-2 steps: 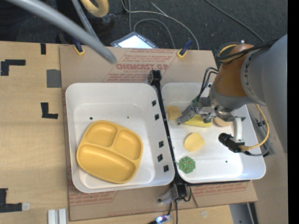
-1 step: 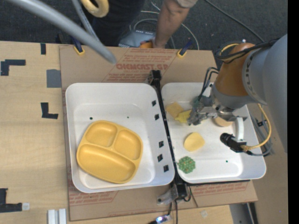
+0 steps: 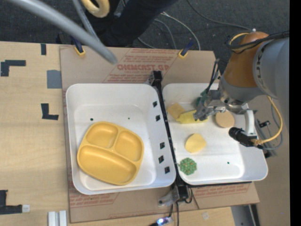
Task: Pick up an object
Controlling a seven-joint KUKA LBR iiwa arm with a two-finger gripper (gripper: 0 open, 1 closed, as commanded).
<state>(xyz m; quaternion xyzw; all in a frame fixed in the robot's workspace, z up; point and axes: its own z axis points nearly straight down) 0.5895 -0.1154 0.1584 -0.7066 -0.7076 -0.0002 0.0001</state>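
Two shallow white bins side by side on a cardboard-covered bench. Left bin: one yellow compartment tray, three sections, lying flat toward the near left part of the bin.

Right bin: several small food-like pieces. Tan wedge near the far left side, close to the divider. Bright yellow piece just beside it to the right, touching or nearly touching. Pale yellow lump in the middle, apart from the others. Green bumpy disc at the near left, close to the bin's near wall. Round tan disc toward the right, partly under the arm.

Grey arm with orange band entering from the right, wrist bent down over the far half of the right bin. Gripper low in the bin, at the right end of the bright yellow piece, tips at or very near it. Fingers dark and bunched against wrist hardware; apart or together — cannot tell. Contact with the yellow piece not certain; no object seen lifted clear of the bin floor.

Black cable with yellow connector hanging off the wrist over the bin's right side.
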